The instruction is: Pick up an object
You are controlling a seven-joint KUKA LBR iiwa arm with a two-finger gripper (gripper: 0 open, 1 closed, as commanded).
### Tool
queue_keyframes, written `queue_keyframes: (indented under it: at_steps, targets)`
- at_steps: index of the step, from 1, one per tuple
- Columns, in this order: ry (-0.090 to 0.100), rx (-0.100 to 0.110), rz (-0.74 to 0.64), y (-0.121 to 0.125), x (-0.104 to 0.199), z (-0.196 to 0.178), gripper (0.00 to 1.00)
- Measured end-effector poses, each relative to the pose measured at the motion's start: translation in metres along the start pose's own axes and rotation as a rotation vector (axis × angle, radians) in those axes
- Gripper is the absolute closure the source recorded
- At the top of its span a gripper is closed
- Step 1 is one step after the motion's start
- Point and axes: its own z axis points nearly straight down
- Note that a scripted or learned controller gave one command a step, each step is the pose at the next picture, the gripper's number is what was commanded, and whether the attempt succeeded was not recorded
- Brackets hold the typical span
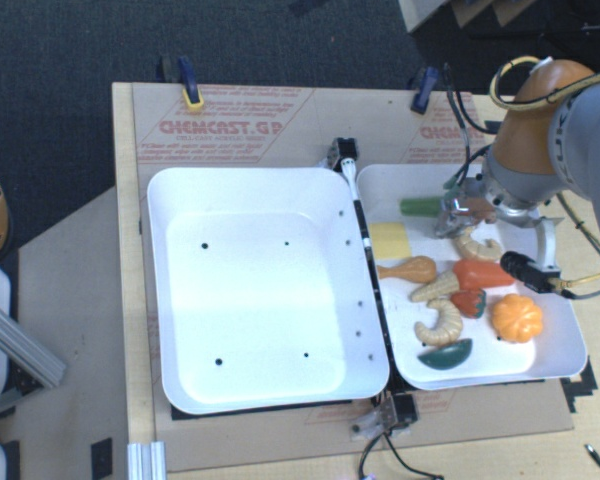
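Brown board under two white bins carries the scene. Toy foods crowd the right bin: a yellow block, orange pumpkin, red piece, tan gourd, pale curled piece, dark green piece and green stick. That stick lies just left of the gripper, whose tips are hard to make out. Beside it sits the left bin.

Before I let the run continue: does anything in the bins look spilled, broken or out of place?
Nothing stands out. The toy foods, such as the orange pumpkin-shaped toy and yellow square block, all lie inside the right white bin, none over its rim.
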Motion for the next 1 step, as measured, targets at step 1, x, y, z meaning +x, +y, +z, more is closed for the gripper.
queue_keyframes:
  at_steps: [1]
  targets:
    - [0.000,-0.005,-0.003,0.0028,-0.0008,-0.0892,1.00]
